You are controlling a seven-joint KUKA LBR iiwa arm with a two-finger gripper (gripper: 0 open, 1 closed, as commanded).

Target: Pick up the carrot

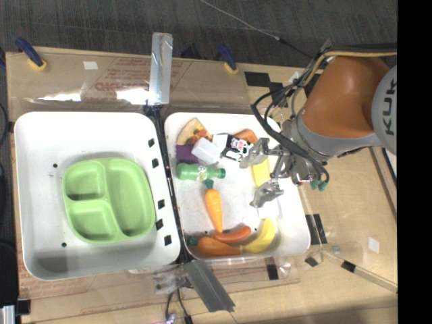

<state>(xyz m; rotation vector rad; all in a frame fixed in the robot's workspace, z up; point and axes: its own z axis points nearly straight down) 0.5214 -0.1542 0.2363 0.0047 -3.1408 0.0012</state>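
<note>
Bins: two shallow white plastic bins, the left bin (27,181) and the right bin (297,228), side by side on the bench.
Left bin contents: one light green plastic plate with three compartments (108,199).
Carrot: one orange plastic carrot with a green top (214,208), lying lengthwise in the middle of the right bin, apart from the claw.
Other toys in the right bin: one green bottle (200,173) just above the carrot; one yellow banana (264,235) at the lower right; one red-orange sausage-shaped piece (232,234) and one darker orange piece (212,247) along the lower wall; a pile of mixed items at the upper end.
Gripper (266,196): one, over the right half of the right bin, right of the carrot; its two metal fingers (273,189) stand parted with nothing between them.
</note>
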